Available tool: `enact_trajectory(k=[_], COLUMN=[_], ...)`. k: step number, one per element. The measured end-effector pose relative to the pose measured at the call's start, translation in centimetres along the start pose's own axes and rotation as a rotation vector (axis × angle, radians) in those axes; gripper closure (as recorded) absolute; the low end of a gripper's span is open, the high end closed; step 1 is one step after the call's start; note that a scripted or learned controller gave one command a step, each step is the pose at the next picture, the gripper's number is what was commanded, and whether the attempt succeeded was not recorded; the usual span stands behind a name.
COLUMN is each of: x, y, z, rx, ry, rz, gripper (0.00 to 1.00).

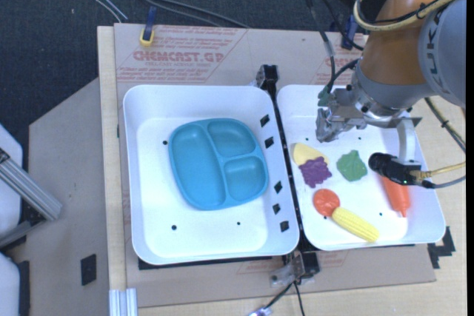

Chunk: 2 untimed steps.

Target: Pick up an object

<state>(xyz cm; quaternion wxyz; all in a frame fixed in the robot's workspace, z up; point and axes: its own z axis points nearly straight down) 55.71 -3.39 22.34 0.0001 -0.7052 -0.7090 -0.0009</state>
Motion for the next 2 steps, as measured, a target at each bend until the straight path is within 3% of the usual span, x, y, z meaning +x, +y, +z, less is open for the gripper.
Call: enact_trajectory(k=[2], x=[10.3], y=[4.0], z=[1.1], rx=[-0.001], ry=[0.0], rz=[0.0], gripper=[1.0])
